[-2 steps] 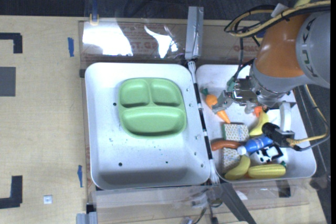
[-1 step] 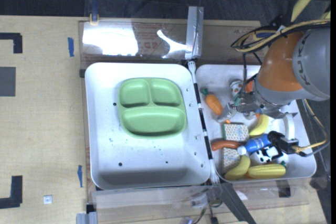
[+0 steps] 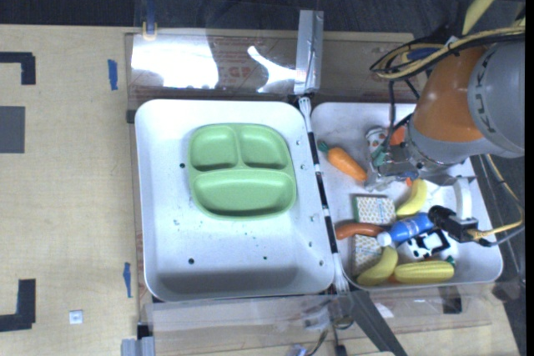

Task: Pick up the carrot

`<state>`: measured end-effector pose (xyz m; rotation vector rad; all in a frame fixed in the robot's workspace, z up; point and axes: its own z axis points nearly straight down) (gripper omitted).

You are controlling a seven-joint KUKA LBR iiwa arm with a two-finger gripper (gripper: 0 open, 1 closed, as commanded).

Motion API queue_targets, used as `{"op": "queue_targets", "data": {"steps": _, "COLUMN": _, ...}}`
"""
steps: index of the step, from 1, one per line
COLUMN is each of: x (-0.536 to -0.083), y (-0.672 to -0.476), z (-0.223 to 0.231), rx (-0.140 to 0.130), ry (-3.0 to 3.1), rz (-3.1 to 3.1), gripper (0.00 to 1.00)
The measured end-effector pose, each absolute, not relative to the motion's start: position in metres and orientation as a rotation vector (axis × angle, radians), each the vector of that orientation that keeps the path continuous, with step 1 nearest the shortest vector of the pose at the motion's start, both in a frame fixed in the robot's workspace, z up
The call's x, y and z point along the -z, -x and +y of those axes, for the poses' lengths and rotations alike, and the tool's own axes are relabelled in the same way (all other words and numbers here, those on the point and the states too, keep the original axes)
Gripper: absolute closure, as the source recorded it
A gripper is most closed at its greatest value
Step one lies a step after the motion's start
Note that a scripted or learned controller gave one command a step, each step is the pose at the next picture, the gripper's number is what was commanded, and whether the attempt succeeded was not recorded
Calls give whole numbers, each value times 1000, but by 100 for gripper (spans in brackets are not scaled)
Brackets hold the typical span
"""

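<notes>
One carrot lies in the right bin, near its left wall. Just right of the carrot hangs the gripper; whether it is apart or closed cannot be told. Below the carrot lie two patterned square packets, one red-orange chilli-like piece, one blue bottle, one black-and-white toy and three yellow pieces. Left of the carrot, the left bin holds one green divided plate with three compartments. No writing can be read on any of them.

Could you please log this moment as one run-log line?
arm: over right bin | gripper: beside carrot | carrot: lying free
</notes>
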<state>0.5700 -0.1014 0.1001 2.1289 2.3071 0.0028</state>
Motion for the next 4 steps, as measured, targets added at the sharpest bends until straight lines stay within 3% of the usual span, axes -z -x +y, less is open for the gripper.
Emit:
{"op": "queue_targets", "data": {"steps": 1, "x": -99, "y": -567, "z": -138, "rx": -1, "ry": -2298, "rz": 2139, "gripper": 100}}
{"op": "queue_targets", "data": {"steps": 2, "x": -109, "y": -567, "z": -138, "rx": -3, "ry": -2298, "rz": 2137, "gripper": 100}}
{"op": "queue_targets", "data": {"steps": 3, "x": -153, "y": -590, "z": -169, "rx": 0, "ry": -2349, "rz": 2083, "gripper": 100}}
{"op": "queue_targets", "data": {"steps": 4, "x": -153, "y": -590, "z": -169, "rx": 0, "ry": -2349, "rz": 2084, "gripper": 0}}
